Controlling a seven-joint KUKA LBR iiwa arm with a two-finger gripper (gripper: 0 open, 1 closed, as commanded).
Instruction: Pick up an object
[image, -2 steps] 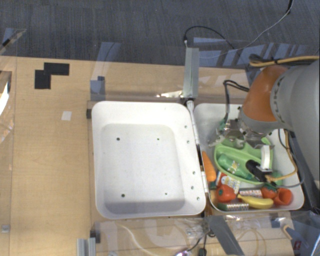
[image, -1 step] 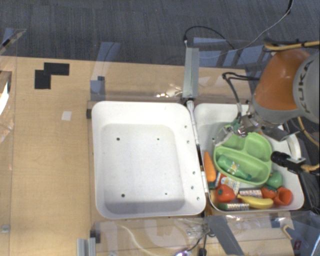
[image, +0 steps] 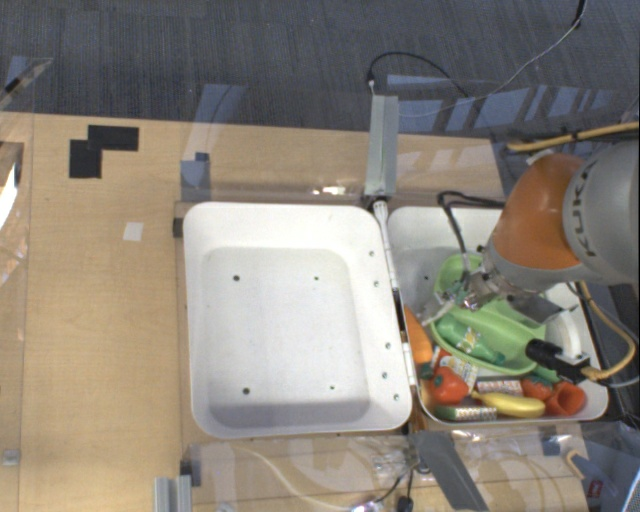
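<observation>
My gripper (image: 478, 292) reaches down into the right bin (image: 420, 235) from under the orange-banded wrist (image: 540, 215). It is right above a pale green dish-like piece (image: 485, 335) and next to a second light green item (image: 455, 272). Whether it touches either one cannot be made out. Along the bin's front lie a red tomato-like toy (image: 450, 385), a yellow banana (image: 510, 405) and a red-orange piece (image: 565, 398). An orange carrot shape (image: 420, 342) rests against the bin's left wall.
The left white bin (image: 200, 330) stands beside the right one, with a metal divider post (image: 382, 150) behind their shared wall. A white object (image: 568, 328) lies at the right bin's far right side. The arm's bulk covers the right bin's back right part.
</observation>
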